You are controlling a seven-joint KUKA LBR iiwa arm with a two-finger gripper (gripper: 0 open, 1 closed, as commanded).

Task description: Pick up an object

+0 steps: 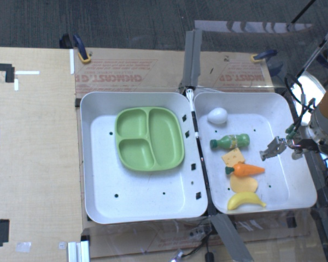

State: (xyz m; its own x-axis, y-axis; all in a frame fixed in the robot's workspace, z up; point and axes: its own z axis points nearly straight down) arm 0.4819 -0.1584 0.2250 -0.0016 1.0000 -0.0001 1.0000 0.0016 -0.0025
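The right bin (pixel 279 105) holds several toy foods: a white egg (pixel 217 115), a green bottle (pixel 230 142) lying on its side, a yellow cheese wedge (pixel 233 157), an orange carrot (pixel 248 170), a flat yellow disc (pixel 245 185) and a yellow banana (pixel 246 201). My gripper (pixel 285 148) hangs over the right part of this bin, right of the bottle and carrot and apart from them. It is open, with nothing between its fingers.
A green divided plate (pixel 150 139) lies in the left bin (pixel 98 190). A raised rim (pixel 195 146) separates the two bins. Cardboard (pixel 131 72) lies behind them, held by blue clamps (pixel 83 51). Cables and arm parts (pixel 311 97) crowd the right edge.
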